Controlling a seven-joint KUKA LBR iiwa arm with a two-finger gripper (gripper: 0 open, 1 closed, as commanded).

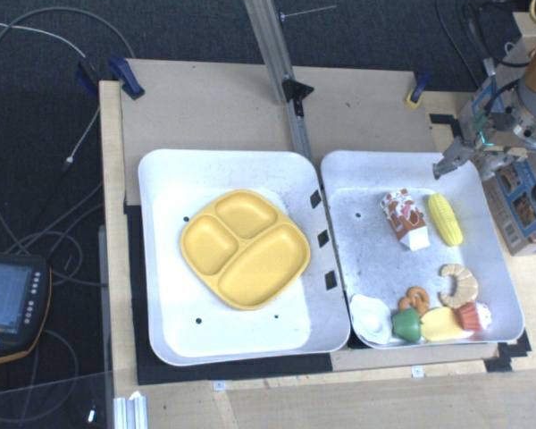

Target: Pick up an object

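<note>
Nearest the camera, a cluster of toy foods lies along the front edge of the right bin (509, 324): a white egg-like piece (368, 315), a green vegetable (407, 326), a small pretzel (414, 298), a pale yellow piece (442, 324), a red-and-white cupcake-like item (472, 315), and a croissant (458, 281) just behind them. Mid-bin, a red-and-white carton (406, 219) lies beside a yellow corn cob (445, 218), the two close but apart. The left bin (161, 239) holds a yellow divided plate (244, 248). At the far right corner of the right bin, the gripper (454, 161) hangs over the rim, well apart from every object; the corn cob lies nearest it, toward the camera. Whether its fingers are spread or closed cannot be told; nothing is seen between them.
</note>
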